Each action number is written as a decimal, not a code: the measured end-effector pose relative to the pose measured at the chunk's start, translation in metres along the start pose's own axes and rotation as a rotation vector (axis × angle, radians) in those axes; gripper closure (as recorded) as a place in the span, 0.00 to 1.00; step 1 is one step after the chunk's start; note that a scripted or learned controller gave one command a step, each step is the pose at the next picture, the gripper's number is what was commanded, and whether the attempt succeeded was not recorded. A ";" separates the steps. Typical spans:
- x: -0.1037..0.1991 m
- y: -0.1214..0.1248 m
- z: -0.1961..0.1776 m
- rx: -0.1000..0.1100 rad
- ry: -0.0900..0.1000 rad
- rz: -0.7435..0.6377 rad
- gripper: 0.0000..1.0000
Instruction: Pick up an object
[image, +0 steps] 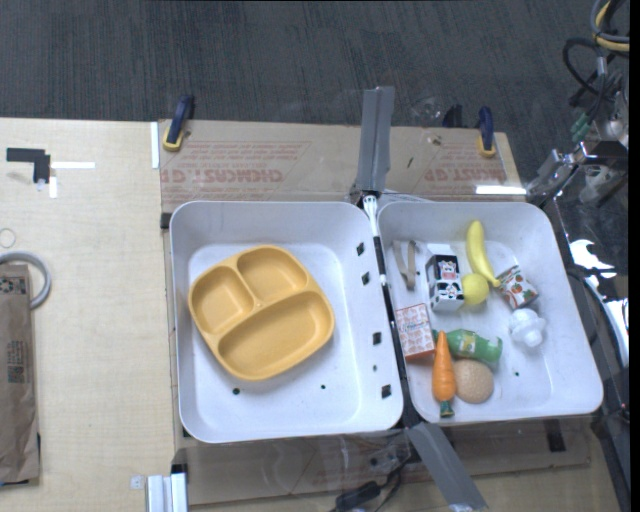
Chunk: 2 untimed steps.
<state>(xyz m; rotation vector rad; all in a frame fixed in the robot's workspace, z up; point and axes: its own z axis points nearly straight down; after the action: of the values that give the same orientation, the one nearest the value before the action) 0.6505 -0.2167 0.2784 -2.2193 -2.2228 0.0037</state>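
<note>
The right bin (575, 300) holds several small items. A banana (480, 250) lies near the back, with a yellow lemon (474, 289) at its tip. A black-and-white carton (445, 280) stands beside them, and a red-and-white carton (413, 330) lies by the bin's left wall. Toward the front are a carrot (443, 375), a green bottle (472, 345) and a tan round bun (474, 382). The gripper (560, 175) hangs at the upper right, outside the bin's back right corner, away from all the items and with nothing visible in it.
A yellow divided plate (262, 310) lies in the left bin (200, 400). A small orange carton (517, 287), a white lumpy item (527, 328) and wooden sticks (405, 262) are also in the right bin. Blue clamps (180, 118) hold cardboard behind the bins.
</note>
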 end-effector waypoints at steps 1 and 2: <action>0.043 0.009 0.111 -0.001 0.000 -0.041 0.00; 0.018 0.007 0.185 -0.003 -0.001 0.010 0.00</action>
<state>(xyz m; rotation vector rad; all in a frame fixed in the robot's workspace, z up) 0.6572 -0.1988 0.0930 -2.2323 -2.2144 0.0018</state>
